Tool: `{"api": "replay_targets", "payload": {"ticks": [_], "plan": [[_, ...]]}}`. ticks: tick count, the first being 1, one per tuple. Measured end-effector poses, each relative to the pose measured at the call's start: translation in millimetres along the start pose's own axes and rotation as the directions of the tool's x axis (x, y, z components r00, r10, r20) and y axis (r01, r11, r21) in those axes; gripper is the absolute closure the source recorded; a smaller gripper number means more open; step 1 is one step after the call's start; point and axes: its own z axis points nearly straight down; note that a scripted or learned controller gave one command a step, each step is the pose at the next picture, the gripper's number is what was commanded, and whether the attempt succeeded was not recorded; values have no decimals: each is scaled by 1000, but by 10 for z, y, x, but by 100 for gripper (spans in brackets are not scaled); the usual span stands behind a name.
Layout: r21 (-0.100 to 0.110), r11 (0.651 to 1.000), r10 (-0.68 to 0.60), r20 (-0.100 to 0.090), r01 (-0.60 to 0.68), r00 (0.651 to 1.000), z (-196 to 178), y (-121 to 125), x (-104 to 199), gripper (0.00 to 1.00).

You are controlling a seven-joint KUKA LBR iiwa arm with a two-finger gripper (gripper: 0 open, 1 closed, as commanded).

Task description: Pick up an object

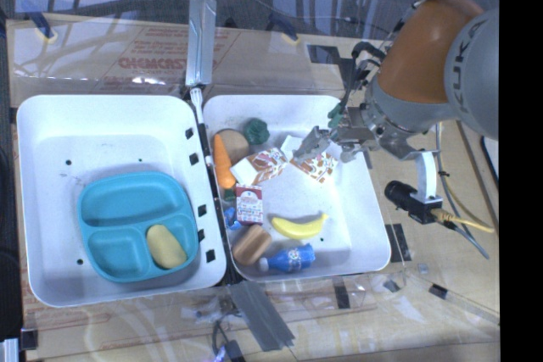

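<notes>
two shallow white bins are seen side by side on the bench, the left bin (42,182) and the right bin (365,225). in the left bin a blue divided tray (127,203) is laid, and a yellow potato-shaped object (166,245) is set in its lower right compartment. the right bin is crowded: an orange carrot (222,163) is laid along its left wall, with a tan rounded object (234,142) just beside it and a dark green object (256,130) near the far wall. a red and white packet (268,165) is found near the middle, a small red carton (249,205) below it, and a yellow banana (299,225) to the right of the carton. a hot dog (251,242) and a blue bottle (290,258) lie close to the near wall. the arm (424,55) is reached in from the right, and the gripper (327,142) is held over the upper right part of the right bin. a patterned red and white packet (316,167) is seen directly at the fingertips, but whether it is pinched between them cannot be told, since the fingers are too blurred and dark to be made out.
</notes>
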Motion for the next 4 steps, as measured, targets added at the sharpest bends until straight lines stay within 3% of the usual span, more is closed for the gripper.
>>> {"api": "replay_targets", "payload": {"ticks": [1, 2, 3, 4], "plan": [[6, 995, 96, -1, -96, 995, 915, -664, -278, 0], [-6, 985, -171, 3, 171, 985, 52, -530, -448, 0], [4, 867, 497, 0, -497, 867, 1077, -67, -521, 0], [-3, 995, 103, 0, -103, 995, 1219, 366, -22, 0]]}}
